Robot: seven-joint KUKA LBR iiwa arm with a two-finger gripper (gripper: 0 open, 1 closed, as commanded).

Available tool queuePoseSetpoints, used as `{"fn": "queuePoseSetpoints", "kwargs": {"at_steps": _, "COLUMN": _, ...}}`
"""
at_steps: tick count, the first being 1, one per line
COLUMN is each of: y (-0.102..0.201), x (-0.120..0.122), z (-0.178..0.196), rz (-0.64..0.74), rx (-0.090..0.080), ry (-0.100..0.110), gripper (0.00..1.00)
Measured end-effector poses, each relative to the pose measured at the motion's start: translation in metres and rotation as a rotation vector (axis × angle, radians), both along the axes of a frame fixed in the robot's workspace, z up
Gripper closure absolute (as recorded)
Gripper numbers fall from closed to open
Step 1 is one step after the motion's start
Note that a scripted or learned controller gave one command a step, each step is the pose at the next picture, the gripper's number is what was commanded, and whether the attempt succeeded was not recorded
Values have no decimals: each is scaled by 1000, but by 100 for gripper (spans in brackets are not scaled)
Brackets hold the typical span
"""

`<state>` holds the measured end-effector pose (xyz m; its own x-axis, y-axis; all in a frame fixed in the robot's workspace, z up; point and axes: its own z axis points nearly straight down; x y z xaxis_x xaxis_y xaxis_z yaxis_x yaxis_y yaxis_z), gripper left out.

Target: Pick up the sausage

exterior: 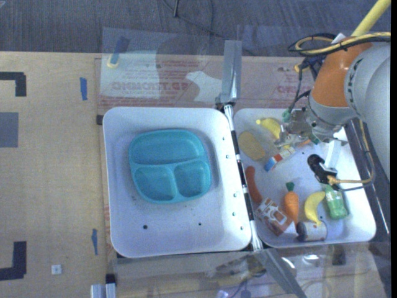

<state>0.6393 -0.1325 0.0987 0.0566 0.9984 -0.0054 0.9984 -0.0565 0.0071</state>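
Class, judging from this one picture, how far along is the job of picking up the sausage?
Done: nothing yet. The sausage lies on the floor of the right bin, beside its left wall. In hand: the tool hovers over the bin's upper part, near a yellow item, apart from the sausage. Left: moving over, grasping, lifting.

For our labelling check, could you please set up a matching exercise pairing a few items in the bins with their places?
Things:
1. reddish-brown toy sausage
2. teal plastic divided plate
3. orange toy carrot
4. green plastic bottle

Places:
A. middle of the left bin
B. right bin, near its right wall
C. right bin, along its left wall
D. right bin, left of a yellow banana

Pairs: 1-C, 2-A, 3-D, 4-B
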Motion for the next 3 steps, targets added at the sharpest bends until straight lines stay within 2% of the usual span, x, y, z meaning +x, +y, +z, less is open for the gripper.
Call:
{"fn": "queuePoseSetpoints", "kwargs": {"at_steps": 1, "y": 35, "x": -8, "z": -11, "rz": -28, "rx": 3, "ry": 3, "gripper": 100}}
{"fn": "queuePoseSetpoints", "kwargs": {"at_steps": 2, "y": 59, "x": 15, "z": 87, "rz": 429, "rx": 2, "ry": 3, "gripper": 100}}
{"fn": "queuePoseSetpoints", "kwargs": {"at_steps": 3, "y": 59, "x": 15, "z": 87, "rz": 428, "rx": 3, "ry": 3, "gripper": 0}}
